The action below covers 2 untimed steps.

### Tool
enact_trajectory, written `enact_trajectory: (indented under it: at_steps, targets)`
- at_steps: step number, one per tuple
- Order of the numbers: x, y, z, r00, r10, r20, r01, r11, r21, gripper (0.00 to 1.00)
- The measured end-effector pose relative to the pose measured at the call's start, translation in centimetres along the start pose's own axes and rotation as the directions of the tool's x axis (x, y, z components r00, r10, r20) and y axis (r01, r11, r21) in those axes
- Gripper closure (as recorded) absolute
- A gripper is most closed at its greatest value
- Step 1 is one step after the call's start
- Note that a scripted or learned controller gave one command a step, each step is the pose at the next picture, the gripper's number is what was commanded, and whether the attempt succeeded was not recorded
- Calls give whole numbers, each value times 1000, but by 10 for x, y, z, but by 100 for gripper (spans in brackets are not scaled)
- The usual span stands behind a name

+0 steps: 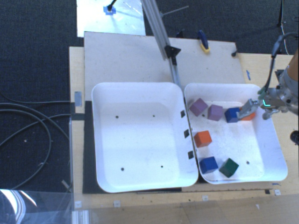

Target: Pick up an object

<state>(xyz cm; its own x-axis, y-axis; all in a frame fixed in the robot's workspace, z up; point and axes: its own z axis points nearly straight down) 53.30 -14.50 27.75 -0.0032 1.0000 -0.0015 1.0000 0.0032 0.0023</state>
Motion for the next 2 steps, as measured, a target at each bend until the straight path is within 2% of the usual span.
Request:
enact_trajectory:
  at_steps: [2]
  targets:
    - [0, 0, 0, 1000, 0, 0, 0, 1000, 0, 0]
